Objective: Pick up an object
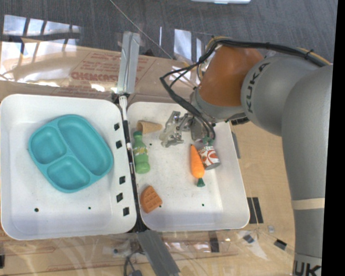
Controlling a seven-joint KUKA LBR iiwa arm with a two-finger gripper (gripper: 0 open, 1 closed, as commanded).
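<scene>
Right bin (231, 185), frame center, contains five objects: one carrot (196, 162), one can (210, 156), one green bottle (140, 153), one waffle piece (150, 199), one tan wedge (149, 126). Gripper (174, 133) hovers upper-center, fingers spread, grasping nothing. Left bin (11, 200) holds one teal divided plate (70, 151).

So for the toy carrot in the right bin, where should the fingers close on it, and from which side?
Probably on the orange middle of the carrot, coming straight down from above. It lies flat, running top to bottom in the view, so the fingers should close across its narrow width, left to right. A can sits right beside it on the right, leaving little room for that finger; the gripper hovers up-left of it.
</scene>
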